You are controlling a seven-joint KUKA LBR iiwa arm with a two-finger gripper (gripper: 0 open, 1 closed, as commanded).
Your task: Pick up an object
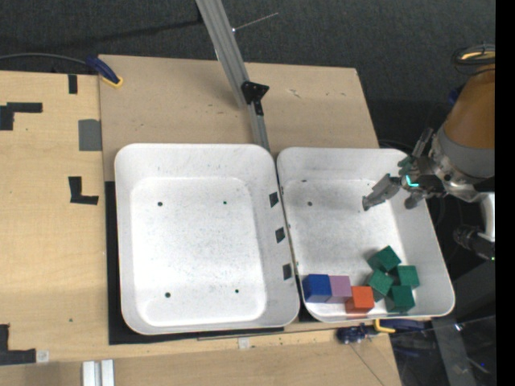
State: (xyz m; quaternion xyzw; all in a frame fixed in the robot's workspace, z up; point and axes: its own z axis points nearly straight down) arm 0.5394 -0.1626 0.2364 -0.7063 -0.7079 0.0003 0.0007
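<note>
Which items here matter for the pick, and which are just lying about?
Belongs to the job:
- hand, over the right bin
- blue block
- purple block
- orange block
- green blocks

Just lying about:
- left bin
- metal rail
- blue clamp
- black tape marks

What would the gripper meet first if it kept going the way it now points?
Probably the bare floor of the right bin. The gripper points left and downward, well away from the blocks; depth is uncertain.
</note>
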